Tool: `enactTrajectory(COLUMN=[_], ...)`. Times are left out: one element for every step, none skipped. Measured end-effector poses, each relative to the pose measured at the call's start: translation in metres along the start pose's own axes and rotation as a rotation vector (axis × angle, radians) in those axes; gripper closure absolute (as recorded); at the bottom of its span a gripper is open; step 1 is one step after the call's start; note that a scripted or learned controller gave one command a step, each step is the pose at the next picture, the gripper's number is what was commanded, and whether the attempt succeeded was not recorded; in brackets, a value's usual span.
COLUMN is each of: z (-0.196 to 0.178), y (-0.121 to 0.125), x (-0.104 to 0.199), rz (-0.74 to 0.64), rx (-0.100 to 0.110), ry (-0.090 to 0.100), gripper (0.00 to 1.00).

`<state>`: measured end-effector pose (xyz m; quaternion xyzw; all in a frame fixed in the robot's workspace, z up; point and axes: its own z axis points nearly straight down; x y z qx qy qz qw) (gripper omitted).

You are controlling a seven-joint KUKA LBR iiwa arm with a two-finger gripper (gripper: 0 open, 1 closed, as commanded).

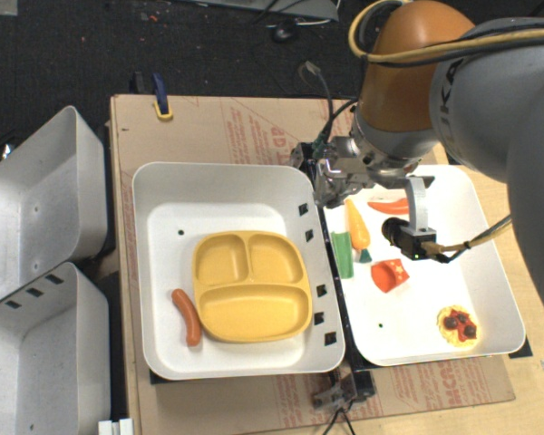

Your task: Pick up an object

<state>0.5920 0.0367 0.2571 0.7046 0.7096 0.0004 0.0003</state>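
Claw (337, 188), grip state impossible to tell, hovers at the right bin's (490, 243) ten o'clock corner, approaching; next it must descend onto the corn cob (357, 225).

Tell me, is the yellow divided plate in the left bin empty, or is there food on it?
Empty. All three compartments of the yellow plate show bare yellow. The sausage lies beside it on the floor of the left bin.

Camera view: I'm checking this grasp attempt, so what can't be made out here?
- End effector: its fingers sit under the arm's wrist; open or shut cannot be told.
- Right bin: the arm covers its upper right part.
- Small round food item: too small to identify.
- Carrot-like piece: top end hidden under the wrist.
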Motion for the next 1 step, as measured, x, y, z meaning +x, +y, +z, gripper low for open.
enactTrajectory(z=[0.0049], y=[0.0019], x=[0.0432], rz=[0.0], rx=[0.0], ry=[0.0], gripper=[1.0])
